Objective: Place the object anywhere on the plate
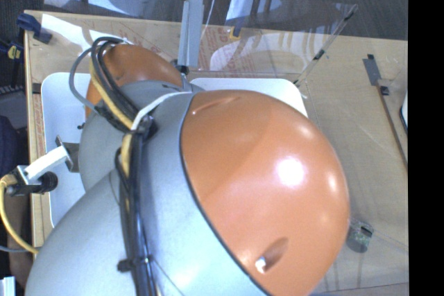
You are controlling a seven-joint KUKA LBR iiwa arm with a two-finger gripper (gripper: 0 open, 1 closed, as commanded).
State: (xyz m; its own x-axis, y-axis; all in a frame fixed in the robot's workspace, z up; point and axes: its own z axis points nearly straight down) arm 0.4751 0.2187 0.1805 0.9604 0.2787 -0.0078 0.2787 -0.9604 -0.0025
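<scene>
We can read no text, label, brand, number or sign anywhere here. The grey robot arm with its glossy orange cap (267, 184), the shallow white plastic bin (55, 114) and the pale wooden bench (354, 142) all appear unmarked to us.

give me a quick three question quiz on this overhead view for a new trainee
1. True or false: the arm covers most of both white bins.
2. Which color is the large dome on the arm? A) orange B) blue C) green
3. Fill in: a bundle of black and yellow ____ runs along the arm's grey body.

Key
1. True. Just strips of the white bins show, at the left and behind the arm.
2. A. The dome is orange.
3. Cables.
</scene>
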